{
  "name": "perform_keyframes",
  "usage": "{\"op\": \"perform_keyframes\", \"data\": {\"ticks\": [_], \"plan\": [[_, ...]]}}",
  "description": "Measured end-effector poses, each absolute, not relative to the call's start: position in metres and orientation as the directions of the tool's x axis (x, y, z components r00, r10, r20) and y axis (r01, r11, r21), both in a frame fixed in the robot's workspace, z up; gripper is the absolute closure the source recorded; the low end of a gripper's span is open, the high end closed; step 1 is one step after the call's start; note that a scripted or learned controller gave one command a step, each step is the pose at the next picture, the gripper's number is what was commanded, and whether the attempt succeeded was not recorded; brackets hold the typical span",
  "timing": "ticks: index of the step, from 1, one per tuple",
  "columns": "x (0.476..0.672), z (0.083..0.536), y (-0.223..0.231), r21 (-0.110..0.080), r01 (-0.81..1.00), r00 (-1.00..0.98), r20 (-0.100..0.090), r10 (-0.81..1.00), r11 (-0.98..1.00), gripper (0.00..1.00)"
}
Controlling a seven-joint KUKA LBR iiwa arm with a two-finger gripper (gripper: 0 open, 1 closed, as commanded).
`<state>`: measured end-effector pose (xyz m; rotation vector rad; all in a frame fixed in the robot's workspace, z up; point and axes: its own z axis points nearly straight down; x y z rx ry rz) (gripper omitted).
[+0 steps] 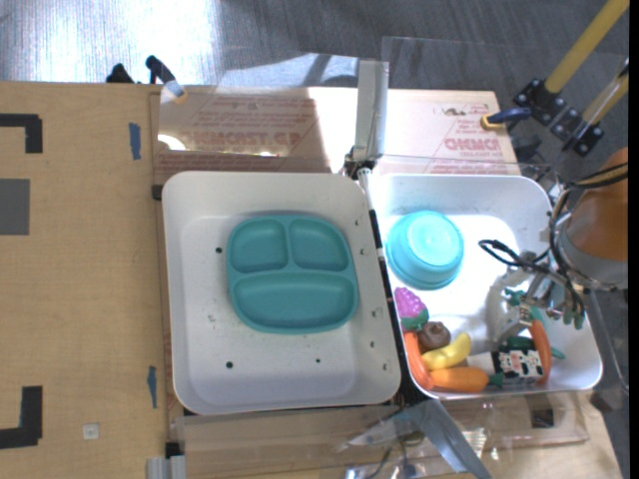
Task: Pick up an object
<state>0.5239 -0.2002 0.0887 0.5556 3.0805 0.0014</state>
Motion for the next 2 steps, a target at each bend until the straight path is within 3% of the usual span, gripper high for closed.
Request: {"op": "perform_keyframes", "data": {"ticks": [1,2], "plan": [[0.528,0.102,-0.2,0.004,0.347,-0.937,-0.024,0.347,0.938,1.0],[0.538,0.227,-0.156,0.002,0.29,-0.957,-0.019,0.29,0.957,1.0]]}}
